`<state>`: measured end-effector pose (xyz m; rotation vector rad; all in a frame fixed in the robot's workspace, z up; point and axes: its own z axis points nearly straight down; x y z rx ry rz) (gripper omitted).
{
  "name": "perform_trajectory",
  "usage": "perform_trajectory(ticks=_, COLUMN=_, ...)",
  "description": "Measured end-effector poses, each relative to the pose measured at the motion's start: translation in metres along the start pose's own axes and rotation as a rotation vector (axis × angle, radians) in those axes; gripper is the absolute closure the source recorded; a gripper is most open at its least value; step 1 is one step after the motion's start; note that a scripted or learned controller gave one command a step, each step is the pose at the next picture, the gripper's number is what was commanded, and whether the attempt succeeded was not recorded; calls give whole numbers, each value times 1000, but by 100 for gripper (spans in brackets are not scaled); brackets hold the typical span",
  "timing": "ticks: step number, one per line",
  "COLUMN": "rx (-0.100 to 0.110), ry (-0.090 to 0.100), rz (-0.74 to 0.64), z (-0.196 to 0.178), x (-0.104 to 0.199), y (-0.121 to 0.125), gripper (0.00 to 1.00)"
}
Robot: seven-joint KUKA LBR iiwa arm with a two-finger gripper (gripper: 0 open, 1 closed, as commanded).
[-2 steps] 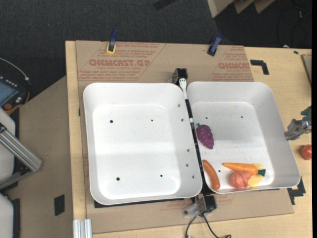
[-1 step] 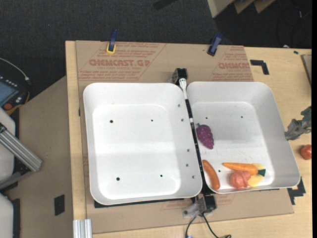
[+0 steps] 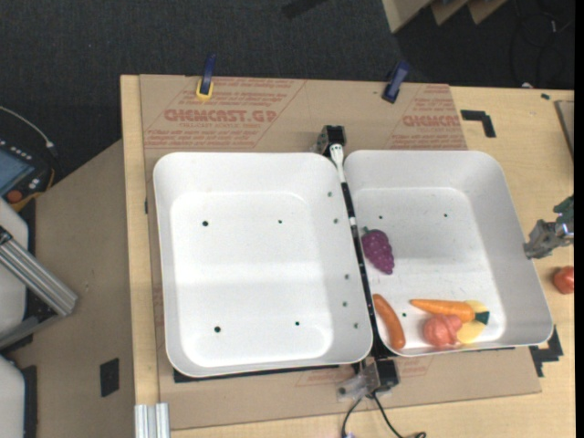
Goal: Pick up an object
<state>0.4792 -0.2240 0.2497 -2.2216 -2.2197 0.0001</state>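
Camera view, looking down at a slant. Two shallow white bins side by side on a cardboard sheet (image 3: 301,117), pinned at the far edge by two blue clamps (image 3: 208,78) (likely so nothing slides while the arm works). Black clips (image 3: 332,140) at the far and near ends of the seam, seemingly tying the bins together.

Left bin (image 3: 164,245): bare white floor with four small dark dots.

Right bin (image 3: 497,199): all the candidates for picking, gathered toward the near side. Purple grapes (image 3: 378,250) just beside the dividing wall, apart from the rest. Nearer the camera, an orange-red sausage-shaped piece (image 3: 390,321) lying along the same wall. Next to it a carrot (image 3: 443,307), lying flat, touching or nearly touching a pink lump (image 3: 441,330) and a small yellow piece (image 3: 470,333). Crowded corner, so the grapes look like the easier grab, standing free.

Gripper (image 3: 552,235) at the right rim of the right bin, well apart from every item and holding nothing visible; open or closed cannot be told at this edge of the view. Small red-orange object (image 3: 563,280) outside the bin, on the bench just below the gripper.

Red print on the cardboard: "CHEMCAST GP", probably, repeated near both far corners; smaller line beneath too fine to read.
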Motion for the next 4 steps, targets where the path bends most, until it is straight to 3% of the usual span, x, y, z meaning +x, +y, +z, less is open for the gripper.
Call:
perform_trajectory(ticks=2, rx=-3, ry=-2, rz=-1, z=-4, x=0, y=0, gripper=100)
perform_trajectory(ticks=3, rx=8, ry=5, rz=-6, z=90, x=64, y=-1, gripper=100)
perform_trajectory(ticks=4, rx=-4, ry=-2, rz=-1, z=74, x=59, y=1, gripper=100)
